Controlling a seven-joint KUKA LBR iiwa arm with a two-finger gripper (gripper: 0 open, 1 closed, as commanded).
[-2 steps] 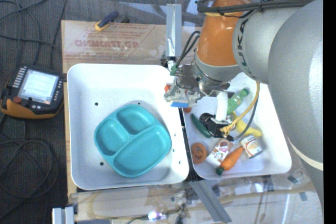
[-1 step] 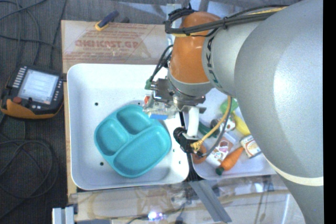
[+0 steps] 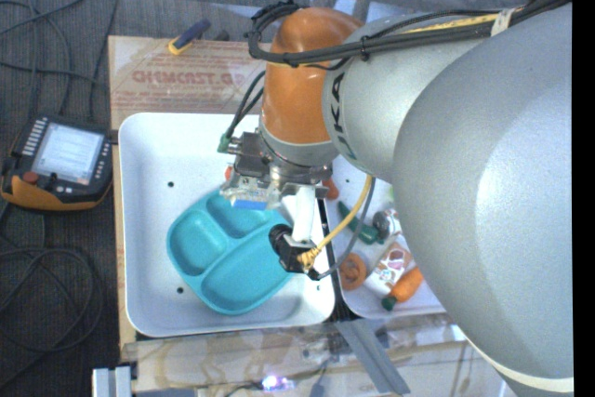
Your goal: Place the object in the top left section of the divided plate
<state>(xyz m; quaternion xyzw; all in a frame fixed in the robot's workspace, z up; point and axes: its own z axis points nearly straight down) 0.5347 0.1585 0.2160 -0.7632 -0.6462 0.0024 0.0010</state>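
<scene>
Grey arm casing (image 3: pixel 483 191) fills most of the right side of the view and hides the greater part of the right bin (image 3: pixel 358 297), of which a small near-left corner shows. In that corner lie a few small things: a carrot-like orange piece (image 3: pixel 406 285), a brown ring-shaped piece (image 3: pixel 351 270), something green (image 3: pixel 370 232), and a pale item (image 3: pixel 389 267) too cluttered to name. Which of these is the object meant for the plate cannot be told, and nothing can be seen carried by the arm.

The orange band (image 3: pixel 302 79) sits above the wrist, over the far right part of the left bin (image 3: pixel 139 228). Below it the gripper (image 3: pixel 253 184) hangs over the far edge of the teal divided plate (image 3: pixel 228 256), its metal body blocking the plate's far right section. Whether its jaws stand apart or together cannot be told, as the wrist covers them from above.

The plate lies tilted in the left bin's middle, its dividing ridges visible on the left and near sides. A black fitting with a yellow cable (image 3: pixel 339 223) overlaps its right rim.

Left of the bench, a handheld control pendant (image 3: pixel 58 163) rests on the floor. A small blue and yellow tool (image 3: pixel 189 34) lies on the cardboard sheet (image 3: pixel 177 88) beyond the bins.
</scene>
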